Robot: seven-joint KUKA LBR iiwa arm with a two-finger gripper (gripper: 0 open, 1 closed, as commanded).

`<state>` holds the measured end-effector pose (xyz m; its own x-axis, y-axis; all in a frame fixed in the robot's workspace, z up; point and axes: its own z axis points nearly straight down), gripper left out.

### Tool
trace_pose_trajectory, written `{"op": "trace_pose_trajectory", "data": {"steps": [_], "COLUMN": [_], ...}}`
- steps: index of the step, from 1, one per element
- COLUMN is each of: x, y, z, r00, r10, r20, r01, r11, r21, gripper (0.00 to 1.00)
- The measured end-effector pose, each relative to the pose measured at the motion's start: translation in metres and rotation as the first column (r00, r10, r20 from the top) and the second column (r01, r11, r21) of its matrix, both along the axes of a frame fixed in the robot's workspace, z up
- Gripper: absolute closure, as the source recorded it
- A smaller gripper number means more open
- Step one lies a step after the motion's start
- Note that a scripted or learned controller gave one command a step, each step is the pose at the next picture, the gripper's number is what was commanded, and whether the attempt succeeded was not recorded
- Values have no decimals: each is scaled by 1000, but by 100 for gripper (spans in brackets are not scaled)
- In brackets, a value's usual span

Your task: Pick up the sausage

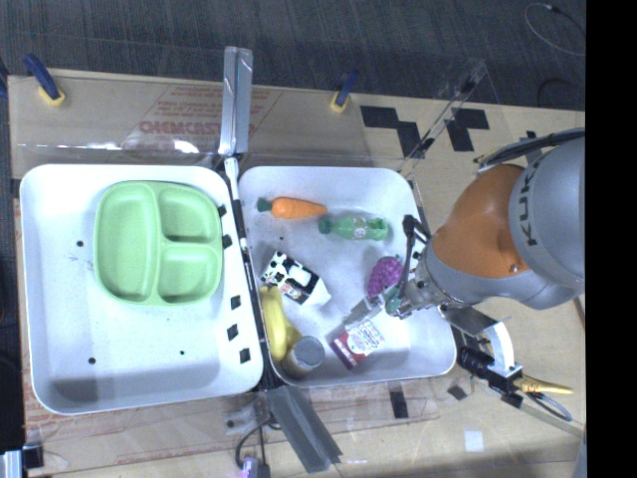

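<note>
Faintly, red "CHEMCAST" lettering [195, 125] marks the bench [299, 103].

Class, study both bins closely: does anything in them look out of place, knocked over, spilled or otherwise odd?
Nothing looks spilled or broken. The green bottle and the can lie on their sides, and the right bin is a loose jumble of carrot, banana and grapes. The green divided plate sits flat in the left bin.

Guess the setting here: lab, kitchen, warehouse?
Probably a robotics lab bench: a KUKA arm over two white bins, toy food such as a carrot and banana, and printed markers.
</note>
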<state>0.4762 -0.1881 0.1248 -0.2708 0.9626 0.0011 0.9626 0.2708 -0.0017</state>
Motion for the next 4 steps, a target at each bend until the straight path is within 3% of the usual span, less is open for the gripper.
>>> {"op": "trace_pose_trajectory", "data": {"steps": [1,2,3,4], "x": [17,1,0,11], "y": [81,-10,36,86], "z": [-33,80,-32,-33], "r00": [991,995,984,987], "r10": [135,97,177,161], "r20": [1,3,-1,-1], "r01": [-135,-97,-177,-161], "r11": [991,995,984,987], "r21": [-1,-2,1,1], "gripper": [0,0,0,0]}}
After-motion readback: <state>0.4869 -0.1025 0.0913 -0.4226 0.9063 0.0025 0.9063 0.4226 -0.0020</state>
